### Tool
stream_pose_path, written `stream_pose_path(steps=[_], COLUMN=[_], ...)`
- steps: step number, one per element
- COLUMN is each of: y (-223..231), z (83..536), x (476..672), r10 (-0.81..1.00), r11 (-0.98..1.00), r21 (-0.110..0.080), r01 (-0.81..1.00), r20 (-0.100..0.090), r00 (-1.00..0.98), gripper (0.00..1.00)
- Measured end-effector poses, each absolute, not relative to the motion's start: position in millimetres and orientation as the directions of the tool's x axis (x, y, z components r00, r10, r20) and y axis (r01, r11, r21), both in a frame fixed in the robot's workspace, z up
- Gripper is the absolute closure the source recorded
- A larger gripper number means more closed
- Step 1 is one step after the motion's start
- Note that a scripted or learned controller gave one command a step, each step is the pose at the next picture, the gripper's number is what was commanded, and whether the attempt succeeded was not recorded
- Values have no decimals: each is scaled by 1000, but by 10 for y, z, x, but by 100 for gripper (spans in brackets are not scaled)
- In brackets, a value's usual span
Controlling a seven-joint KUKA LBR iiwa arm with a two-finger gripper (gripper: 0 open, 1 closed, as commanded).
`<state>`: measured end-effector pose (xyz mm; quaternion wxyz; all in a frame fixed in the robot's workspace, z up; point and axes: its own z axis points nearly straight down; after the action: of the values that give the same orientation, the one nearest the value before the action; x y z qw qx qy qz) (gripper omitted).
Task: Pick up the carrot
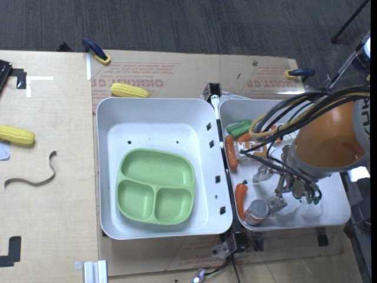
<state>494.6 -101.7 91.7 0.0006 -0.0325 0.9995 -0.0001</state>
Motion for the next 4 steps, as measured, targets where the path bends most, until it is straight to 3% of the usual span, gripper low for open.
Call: stream_pose_path(steps=[1,2,3,4], y=[-1412,-1103,-941,-1408], z=[927,1692,1054,934], x=[5299,5114,4953,5890], r10=[60,-670,-573,-512], r11=[998,742,820,859], r21=[-1,-2,0,-3], r01=[60,-670,-573,-512], r20=[-6,-5,-3,-7], r00=[-998,-742,-820,-859], gripper=[0,0,0,0])
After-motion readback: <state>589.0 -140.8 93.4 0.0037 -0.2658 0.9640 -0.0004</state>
